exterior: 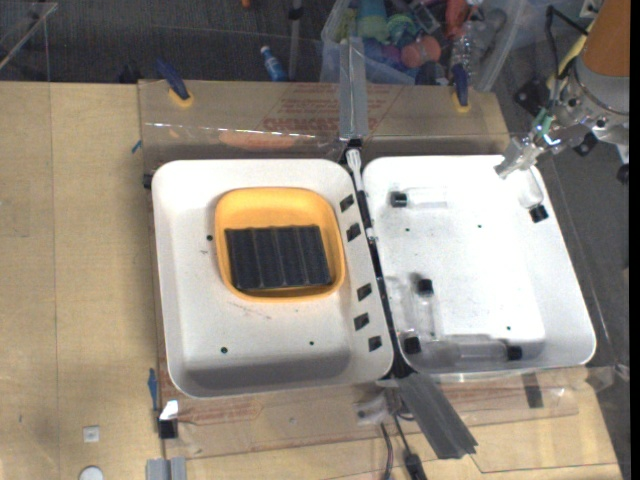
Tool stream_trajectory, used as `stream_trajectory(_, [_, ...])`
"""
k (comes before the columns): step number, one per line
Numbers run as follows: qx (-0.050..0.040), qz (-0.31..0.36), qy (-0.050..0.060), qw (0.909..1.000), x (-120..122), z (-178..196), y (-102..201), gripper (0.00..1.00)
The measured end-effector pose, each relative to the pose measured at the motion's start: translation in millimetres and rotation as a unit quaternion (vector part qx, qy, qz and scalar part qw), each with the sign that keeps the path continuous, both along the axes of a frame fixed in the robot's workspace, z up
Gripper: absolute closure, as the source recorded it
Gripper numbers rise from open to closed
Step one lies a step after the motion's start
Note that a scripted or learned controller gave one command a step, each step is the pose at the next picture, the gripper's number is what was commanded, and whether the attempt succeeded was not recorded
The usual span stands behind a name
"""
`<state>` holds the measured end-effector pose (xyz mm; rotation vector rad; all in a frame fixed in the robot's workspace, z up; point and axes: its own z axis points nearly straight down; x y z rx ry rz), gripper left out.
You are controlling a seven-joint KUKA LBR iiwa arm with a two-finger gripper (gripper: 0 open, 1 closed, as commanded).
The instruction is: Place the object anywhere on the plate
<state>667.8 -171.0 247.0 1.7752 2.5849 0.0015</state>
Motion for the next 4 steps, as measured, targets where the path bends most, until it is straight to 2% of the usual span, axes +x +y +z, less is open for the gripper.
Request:
stream_trajectory(1, [-0.0004,0.008,0.000,1.0000,0,22,-6,1.00])
stream_trajectory(2, [-0.0005,0.050,0.000,0.9988,0,65,-39,1.00])
stream_trajectory(3, [-0.0015,0.186,-0.001,0.9826,0,129,-51,1.00])
stream_trajectory(4, [-0.0021,0.310,-0.001,0.9509,-7,190,-51,1.00])
